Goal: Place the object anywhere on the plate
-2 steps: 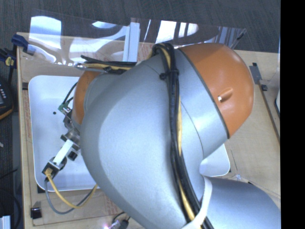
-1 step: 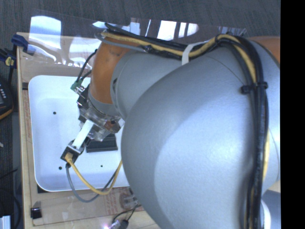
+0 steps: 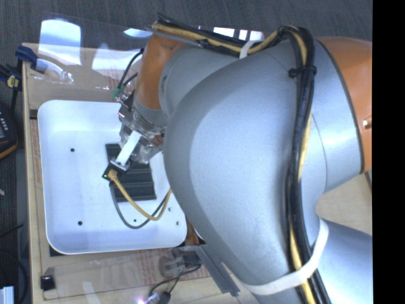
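Dark ribbed block (image 3: 137, 183) lies under the gripper (image 3: 143, 149) (open or closed, I cannot tell); centre squarely over it.

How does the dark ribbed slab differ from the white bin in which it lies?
The bin is white; the slab is dark grey to black. The bin's floor is smooth, with a few small dark dots, while the slab bears parallel ridges. The bin is much larger; the slab covers a small part of its floor. Both are roughly rectangular and low.
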Robot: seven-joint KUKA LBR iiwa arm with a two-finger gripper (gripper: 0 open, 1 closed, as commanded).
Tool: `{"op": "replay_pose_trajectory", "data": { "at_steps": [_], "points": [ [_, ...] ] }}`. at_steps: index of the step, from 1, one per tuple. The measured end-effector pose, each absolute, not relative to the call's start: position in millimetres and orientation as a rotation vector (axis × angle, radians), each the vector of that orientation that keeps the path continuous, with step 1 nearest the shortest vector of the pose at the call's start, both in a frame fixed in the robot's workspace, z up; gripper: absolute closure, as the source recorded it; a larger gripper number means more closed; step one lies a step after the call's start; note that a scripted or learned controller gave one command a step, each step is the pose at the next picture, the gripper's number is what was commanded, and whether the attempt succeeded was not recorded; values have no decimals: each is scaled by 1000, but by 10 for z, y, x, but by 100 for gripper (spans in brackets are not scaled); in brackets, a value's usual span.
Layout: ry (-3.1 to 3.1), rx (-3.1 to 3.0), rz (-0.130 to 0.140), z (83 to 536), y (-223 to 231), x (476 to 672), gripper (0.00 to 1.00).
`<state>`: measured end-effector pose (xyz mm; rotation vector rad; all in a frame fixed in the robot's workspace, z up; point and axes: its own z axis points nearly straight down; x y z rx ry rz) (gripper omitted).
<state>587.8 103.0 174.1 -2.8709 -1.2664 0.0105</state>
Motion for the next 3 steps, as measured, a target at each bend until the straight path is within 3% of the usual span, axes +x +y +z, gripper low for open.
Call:
{"op": "replay_pose_trajectory", "data": {
  "at_steps": [1, 2, 3],
  "points": [
    [-1044, -2958, 15, 1040, 1158, 6147, 100],
    [-1538, -2736, -1, 2842, 1150, 6362, 100],
    [-1761, -2595, 9, 2467, 799, 5740, 100]
  ]
}}
